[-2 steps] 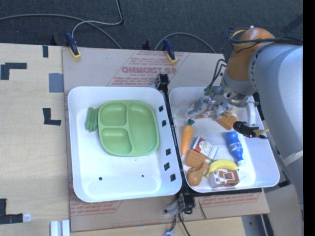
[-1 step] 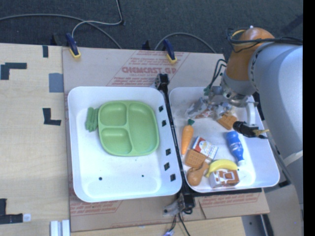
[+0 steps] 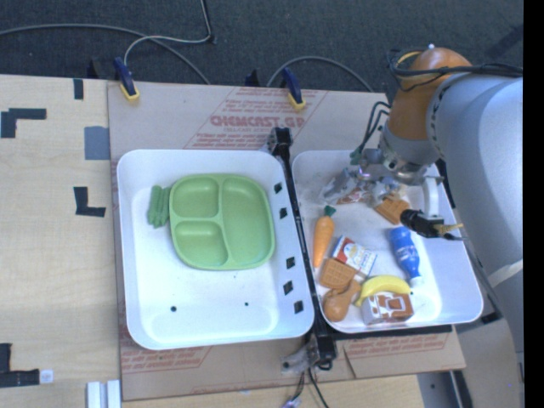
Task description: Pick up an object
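Observation:
The right bin (image 3: pixel 463 300) holds several toy foods: an orange carrot (image 3: pixel 322 238), a blue bottle (image 3: pixel 404 252), a yellow banana (image 3: pixel 381 287), a waffle piece (image 3: pixel 335 274), a small red-and-white carton (image 3: pixel 354 254), a brown pear-shaped piece (image 3: pixel 337 303) and a white-and-brown pack (image 3: pixel 389 308). My gripper (image 3: pixel 344 184) is low over the bin's far left part, above the carrot's tip. A brownish item (image 3: pixel 361 196) lies just under it, partly hidden. An orange wedge (image 3: pixel 393 208) sits to its right.
The left bin (image 3: pixel 136 296) carries a green divided plate (image 3: pixel 223 221) with a green ridged piece (image 3: pixel 157 205) beside it. A black divider with clips (image 3: pixel 291 228) runs between the bins. The arm's orange band (image 3: pixel 421 100) and grey body cover the right bin's far right corner.

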Controlling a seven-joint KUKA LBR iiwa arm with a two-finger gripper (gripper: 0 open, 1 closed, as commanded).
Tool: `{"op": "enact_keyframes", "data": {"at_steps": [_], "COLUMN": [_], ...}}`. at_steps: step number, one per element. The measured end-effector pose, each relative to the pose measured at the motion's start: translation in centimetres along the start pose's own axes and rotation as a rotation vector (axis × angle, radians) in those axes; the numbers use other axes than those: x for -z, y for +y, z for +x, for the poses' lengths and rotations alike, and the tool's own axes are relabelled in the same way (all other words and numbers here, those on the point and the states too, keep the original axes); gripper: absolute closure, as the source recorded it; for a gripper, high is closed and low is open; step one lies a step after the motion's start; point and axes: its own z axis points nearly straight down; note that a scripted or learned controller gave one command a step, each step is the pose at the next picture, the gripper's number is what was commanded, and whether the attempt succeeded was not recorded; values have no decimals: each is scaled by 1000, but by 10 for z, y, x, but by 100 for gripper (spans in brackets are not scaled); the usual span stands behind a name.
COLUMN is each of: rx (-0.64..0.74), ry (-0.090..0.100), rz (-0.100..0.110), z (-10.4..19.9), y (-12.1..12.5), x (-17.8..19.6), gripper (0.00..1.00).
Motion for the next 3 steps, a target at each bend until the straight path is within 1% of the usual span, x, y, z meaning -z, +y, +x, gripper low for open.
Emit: {"op": "enact_keyframes", "data": {"at_steps": [1,2,3], "rx": [1,3,2], "ry": [3,5,4], "rz": [2,12,10], "z": [-1,0,0], "y": [0,-2,-2], "x": [0,9,8], "gripper": [0,100,0]}}
